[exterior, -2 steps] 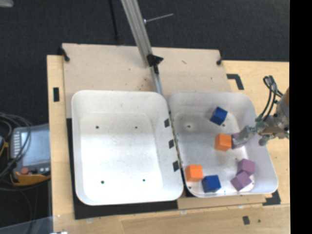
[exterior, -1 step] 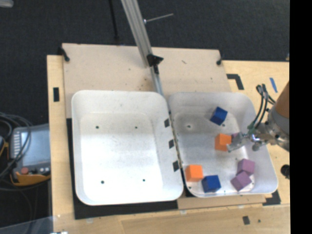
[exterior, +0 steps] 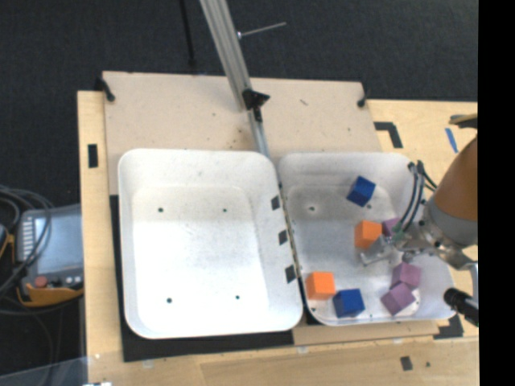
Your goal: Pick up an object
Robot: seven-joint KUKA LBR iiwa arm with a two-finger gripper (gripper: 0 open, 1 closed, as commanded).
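Far left there's a grey control box (exterior: pixel 50 244) with cables sitting on dark carpet (exterior: pixel 72 30), just off the edge of the light wood surface (exterior: pixel 95 240). A paler board (exterior: pixel 185 111) lies on top of it toward the back, and a slanted aluminium rail (exterior: pixel 228 43) runs down to the gap between the bins.

The left bin (exterior: pixel 201 244) is plain white, wide open floor with raised rounded rims all round. The right bin (exterior: pixel 310 191) touches it along a row of black clips.

In the right bin: an orange cube (exterior: pixel 322 284) near the front-left corner, with a blue cube (exterior: pixel 348 302) just beside it. Another blue cube (exterior: pixel 361 190) sits toward the back with open floor around it. A second orange cube (exterior: pixel 368 233) is mid-bin, and the hand (exterior: pixel 385 252) is right by it, low over the floor. I can't tell how far open it is or whether it has anything. Two purple cubes (exterior: pixel 402 288) crowd the front-right corner near the rim. The arm (exterior: pixel 459 191) comes in over the right rim.
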